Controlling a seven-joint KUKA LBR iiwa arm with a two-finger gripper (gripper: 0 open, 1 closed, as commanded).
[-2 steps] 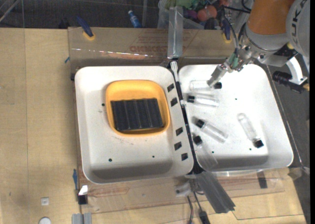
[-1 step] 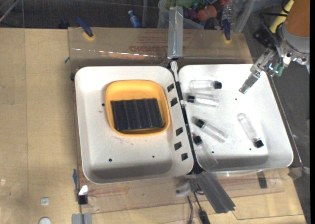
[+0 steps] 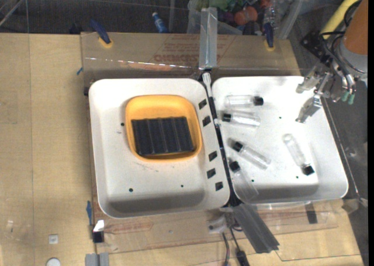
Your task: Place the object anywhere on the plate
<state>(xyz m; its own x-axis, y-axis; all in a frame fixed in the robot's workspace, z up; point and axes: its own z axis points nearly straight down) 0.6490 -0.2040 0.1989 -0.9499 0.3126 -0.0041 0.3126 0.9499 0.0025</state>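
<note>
Gripper (image 3: 308, 102) poised over the vials, fingers spread, nothing held.
One vial (image 3: 296, 152) should be gripped mid-body, then carried to the plate (image 3: 162, 104).

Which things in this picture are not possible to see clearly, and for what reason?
- Gripper, camera view: small and blurred at the right bin's upper right, so the state of its grasp is unreadable.
- Arm: cut off by the frame's right edge.
- Clear vials: transparent on white, their outlines fade; contents unreadable.
- Dark ribbed block on the yellow plate: too coarse to identify.
</note>
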